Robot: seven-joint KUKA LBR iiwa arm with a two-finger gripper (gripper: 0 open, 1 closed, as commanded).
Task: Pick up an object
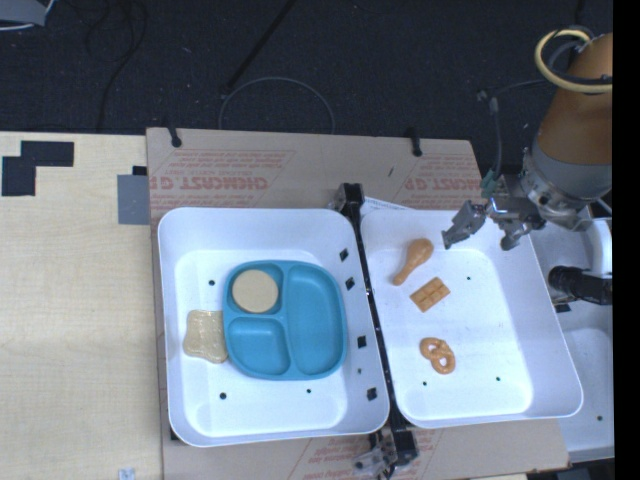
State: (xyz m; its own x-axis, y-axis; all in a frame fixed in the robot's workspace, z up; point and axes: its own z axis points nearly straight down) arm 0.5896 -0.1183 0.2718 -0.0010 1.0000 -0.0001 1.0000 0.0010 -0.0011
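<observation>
At centre left we see the left bin (170,268) on the worktop (70,318); it holds a blue divided plate (300,323) with a round tan cracker (254,290) in its upper-left compartment and a pale bread slice (205,335) touching its left edge. In the right bin (520,368) lie, well apart, a drumstick (412,261), a small waffle (429,294) and a pretzel (437,355). At upper right the tool (491,226) hovers over the bin's far rim, fingers apart and clamped on nothing.
</observation>
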